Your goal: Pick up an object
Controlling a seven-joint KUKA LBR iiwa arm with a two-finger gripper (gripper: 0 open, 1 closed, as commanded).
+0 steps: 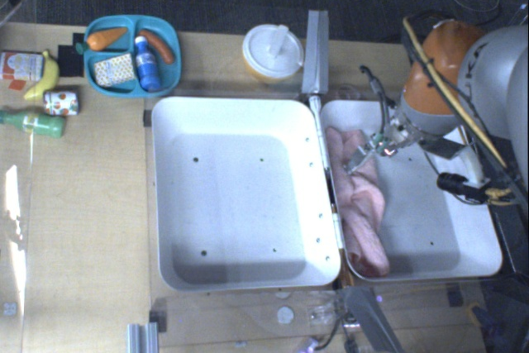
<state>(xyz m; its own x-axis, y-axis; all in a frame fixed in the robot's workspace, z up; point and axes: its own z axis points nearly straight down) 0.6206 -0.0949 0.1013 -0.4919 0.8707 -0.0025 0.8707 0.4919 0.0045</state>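
A long pink soft object [360, 199], like a folded cloth or plush, lies along the left wall of the right bin [430, 219]. My gripper [364, 156] reaches in from the right and sits low over the object's upper part, its fingertips touching or pressed into the pink material. The grey arm with its orange band [438, 70] rises behind it at the upper right. How far the fingertips stand apart is hidden against the pink surface.
The left bin [240, 194] lies beside it across a metal divider [315, 54]. Behind the bins stand a lidded cup [274, 51] and a blue tray of toy food [132, 54]. Small toys [37, 91] sit at the far left. Cables [463, 186] cross the right bin's edge.
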